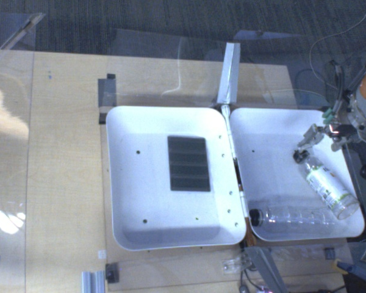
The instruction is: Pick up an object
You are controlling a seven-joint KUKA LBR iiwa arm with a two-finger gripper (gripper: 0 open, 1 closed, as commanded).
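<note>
Clear green-labelled bottle (329,189), lying flat

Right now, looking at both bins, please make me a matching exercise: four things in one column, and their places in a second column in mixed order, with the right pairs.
Things:
1. dark ribbed pad
2. small bottle with green label
3. clear bottle with black cap
4. end effector

Places:
A. along the right bin's front edge
B. right bin, near its right wall
C. middle of the left bin
D. over the right bin's upper right part

Pairs: 1-C, 2-B, 3-A, 4-D
</note>
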